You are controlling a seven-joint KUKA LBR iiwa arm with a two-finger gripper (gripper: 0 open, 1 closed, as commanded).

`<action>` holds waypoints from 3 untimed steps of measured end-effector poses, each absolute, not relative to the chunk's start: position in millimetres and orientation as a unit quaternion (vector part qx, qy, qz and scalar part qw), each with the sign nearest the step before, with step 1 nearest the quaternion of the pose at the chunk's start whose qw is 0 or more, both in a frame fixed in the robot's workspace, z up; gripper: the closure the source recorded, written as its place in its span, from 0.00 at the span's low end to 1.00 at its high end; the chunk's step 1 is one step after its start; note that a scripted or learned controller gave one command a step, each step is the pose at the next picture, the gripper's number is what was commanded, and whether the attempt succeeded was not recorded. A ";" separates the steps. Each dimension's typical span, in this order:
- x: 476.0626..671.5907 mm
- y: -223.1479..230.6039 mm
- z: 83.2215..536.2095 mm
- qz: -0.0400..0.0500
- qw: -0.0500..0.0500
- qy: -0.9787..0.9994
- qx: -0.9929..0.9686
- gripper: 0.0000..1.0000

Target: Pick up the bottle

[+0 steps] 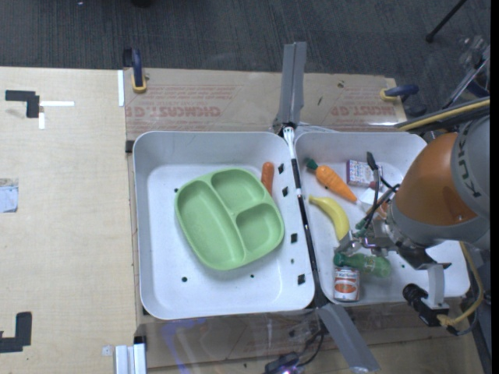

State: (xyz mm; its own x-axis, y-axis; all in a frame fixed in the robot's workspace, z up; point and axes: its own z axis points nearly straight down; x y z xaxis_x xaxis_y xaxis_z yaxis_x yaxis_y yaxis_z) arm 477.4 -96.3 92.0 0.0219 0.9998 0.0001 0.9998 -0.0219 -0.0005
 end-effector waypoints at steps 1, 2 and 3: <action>476.9 -136.7 91.9 0.001 0.000 -0.557 -0.831 0.00; 477.4 -117.5 92.1 0.000 0.000 -0.707 -0.707 0.00; 477.3 -111.2 140.1 0.001 0.000 -0.532 -0.847 0.00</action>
